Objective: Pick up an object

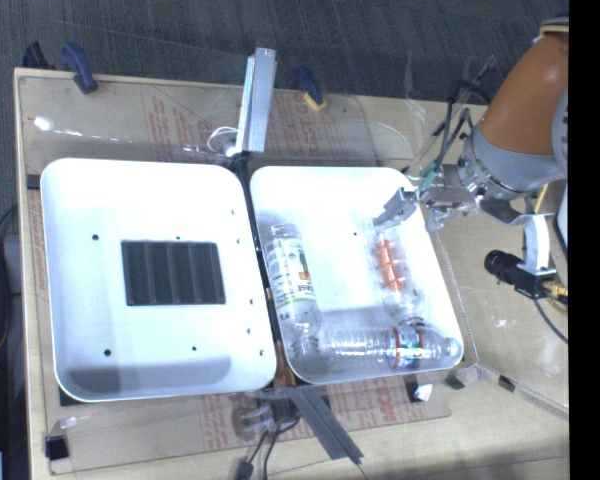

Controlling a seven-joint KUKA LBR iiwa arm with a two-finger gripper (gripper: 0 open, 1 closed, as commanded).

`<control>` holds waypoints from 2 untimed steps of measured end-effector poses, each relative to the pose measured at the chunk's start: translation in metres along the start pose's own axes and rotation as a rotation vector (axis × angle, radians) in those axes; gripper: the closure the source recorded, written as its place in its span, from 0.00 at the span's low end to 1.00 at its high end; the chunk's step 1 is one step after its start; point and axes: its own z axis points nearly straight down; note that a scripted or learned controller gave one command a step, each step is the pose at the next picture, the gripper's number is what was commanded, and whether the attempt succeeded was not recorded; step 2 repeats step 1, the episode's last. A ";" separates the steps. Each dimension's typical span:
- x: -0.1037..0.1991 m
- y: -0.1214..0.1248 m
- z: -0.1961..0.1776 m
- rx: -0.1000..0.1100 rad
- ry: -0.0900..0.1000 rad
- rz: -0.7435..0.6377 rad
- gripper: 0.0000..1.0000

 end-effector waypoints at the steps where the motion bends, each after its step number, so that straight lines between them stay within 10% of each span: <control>1: -0.002 0.024 0.056 0.001 0.001 -0.193 0.00; 2: -0.002 0.024 0.056 0.001 0.001 -0.193 0.00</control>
